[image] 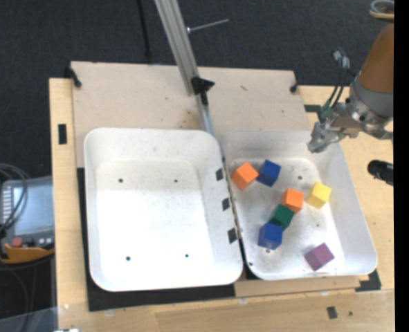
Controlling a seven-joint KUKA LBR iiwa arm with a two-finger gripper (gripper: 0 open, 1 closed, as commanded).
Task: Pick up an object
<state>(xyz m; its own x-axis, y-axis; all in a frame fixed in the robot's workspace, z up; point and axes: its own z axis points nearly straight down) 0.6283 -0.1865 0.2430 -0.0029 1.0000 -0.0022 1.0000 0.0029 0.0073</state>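
Camera view | fingers point(320, 142) over right bin point(356, 213) far rim, spread unclear | blocks point(282, 203) mid-bin, walls free

Evenly, brightly lit from above; mild glare on shallow white plastic bins point(156, 206); soft shadows, slightly grainy.

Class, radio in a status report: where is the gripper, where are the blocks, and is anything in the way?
Gripper over right bin's far right corner, holding nothing seen. Seven blocks in that bin; yellow block nearest. Orange block touching green block. Path looks clear.
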